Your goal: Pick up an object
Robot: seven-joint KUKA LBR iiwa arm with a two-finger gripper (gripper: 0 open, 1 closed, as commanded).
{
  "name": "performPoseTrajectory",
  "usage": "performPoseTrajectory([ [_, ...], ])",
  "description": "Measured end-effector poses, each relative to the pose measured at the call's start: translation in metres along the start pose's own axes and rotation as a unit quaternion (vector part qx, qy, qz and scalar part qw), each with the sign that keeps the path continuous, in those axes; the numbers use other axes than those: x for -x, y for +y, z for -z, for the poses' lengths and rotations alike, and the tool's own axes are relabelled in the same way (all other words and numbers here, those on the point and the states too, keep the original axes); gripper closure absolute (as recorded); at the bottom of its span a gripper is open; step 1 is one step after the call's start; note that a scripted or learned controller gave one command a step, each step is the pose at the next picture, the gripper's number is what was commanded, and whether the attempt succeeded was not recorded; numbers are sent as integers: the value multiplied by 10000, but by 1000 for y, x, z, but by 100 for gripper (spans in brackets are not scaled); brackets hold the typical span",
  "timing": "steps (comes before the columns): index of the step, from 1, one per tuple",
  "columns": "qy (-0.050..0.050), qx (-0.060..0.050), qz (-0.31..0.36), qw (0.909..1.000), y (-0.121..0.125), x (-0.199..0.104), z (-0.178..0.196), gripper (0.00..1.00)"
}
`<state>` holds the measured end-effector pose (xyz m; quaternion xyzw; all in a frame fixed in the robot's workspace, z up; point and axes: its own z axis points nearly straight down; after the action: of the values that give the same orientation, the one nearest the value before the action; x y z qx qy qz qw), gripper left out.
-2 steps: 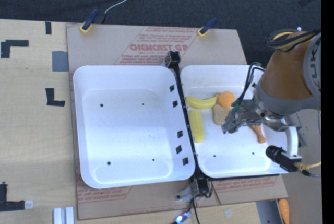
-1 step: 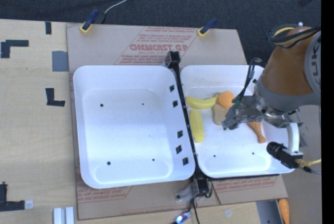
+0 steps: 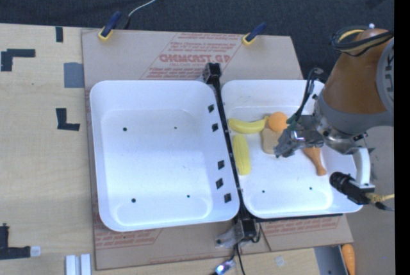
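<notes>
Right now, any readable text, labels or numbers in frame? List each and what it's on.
"CHEMCAST GP": red print, upside down, on the brown board under the bins; my best reading, since it is blurred.
Smaller red lines around it on the board: too blurred to read.
Red print on the board's front edge: too blurred to read.
Black marks on the bench: shapes, not letters.

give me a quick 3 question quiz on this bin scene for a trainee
1. True or false: the yellow banana lies in the left bin.
2. Which object sits closest to the gripper? A) orange ball B) tan block C) yellow corn-like piece
3. Fill in: the two clamps at the board's far edge have ____ handles.

Key: 1 false, it lies in the right bin. 2 B. 3 blue.
</notes>
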<state>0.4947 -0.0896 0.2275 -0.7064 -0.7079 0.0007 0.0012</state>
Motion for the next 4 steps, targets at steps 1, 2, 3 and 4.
performPoseTrajectory([
  [1,3,-3,6,10000,0,-1,9,100],
  [2,6,14,22,10000,-11,-52,27,100],
  [3,2,4,7,10000,-11,-49,36,100],
  [4,6,-2,14,10000,-11,-50,45,100],
])
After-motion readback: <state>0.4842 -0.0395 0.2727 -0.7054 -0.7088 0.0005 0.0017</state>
